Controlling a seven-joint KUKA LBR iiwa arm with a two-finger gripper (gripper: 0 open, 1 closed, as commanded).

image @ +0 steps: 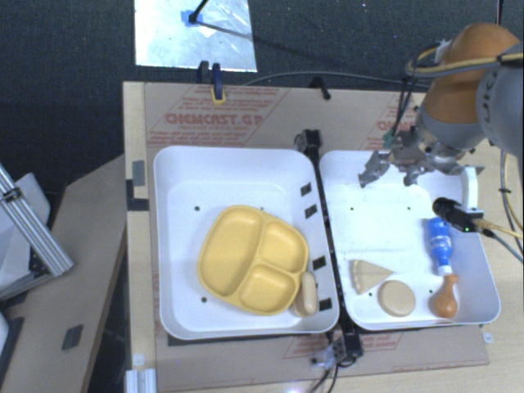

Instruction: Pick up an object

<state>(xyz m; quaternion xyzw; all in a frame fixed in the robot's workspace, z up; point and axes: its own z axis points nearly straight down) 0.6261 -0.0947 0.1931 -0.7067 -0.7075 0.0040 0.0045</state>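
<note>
My fingers (391, 169) hang spread and empty above the right white bin (344, 219); I should centre squarely over the blue plastic bottle (440, 245) before descending.

Desk (246, 113): bears two shallow white bins side by side; left bin (176, 211) holds a yellow divided tray (252, 260), with a small beige roll (307, 293) touching the tray's lower right edge; right bin (360, 219) holds a tan wedge (368, 274), a round tan piece (397, 297) just beside it, a blue bottle (439, 246) and an orange-brown pear-shaped item (444, 298); gripper (393, 170) over the right bin's far edge, fingers spread, nothing between them.
</note>
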